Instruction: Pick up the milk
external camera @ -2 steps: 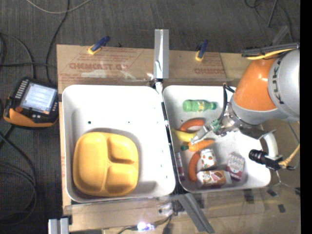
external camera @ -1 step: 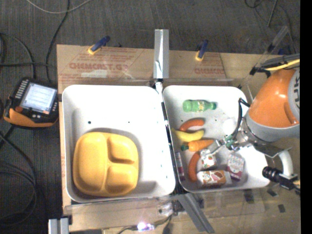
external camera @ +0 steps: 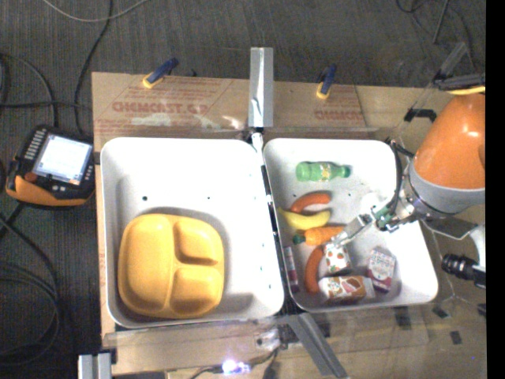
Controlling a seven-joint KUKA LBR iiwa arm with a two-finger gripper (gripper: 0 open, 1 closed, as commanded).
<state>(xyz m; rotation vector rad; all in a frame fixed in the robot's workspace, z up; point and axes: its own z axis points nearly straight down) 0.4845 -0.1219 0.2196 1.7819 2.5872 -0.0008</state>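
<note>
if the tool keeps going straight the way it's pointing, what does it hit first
Probably the small carton with the strawberry print: the tool slants down-left toward it, tip just above the carton in the picture. Its height over the right bin is unclear, so that is a guess.

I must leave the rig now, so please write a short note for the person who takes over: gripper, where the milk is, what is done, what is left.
Gripper: low in the right bin, over the food pile; whether its fingers are open or shut cannot be told.
Milk carton: lies in the right bin just under the gripper tip, beside the carrot and sausage. No lift is visible.
Left bin: holds the yellow tray.
Done: arm is positioned at the milk.
Left: grasp the milk and lift it out.
</note>
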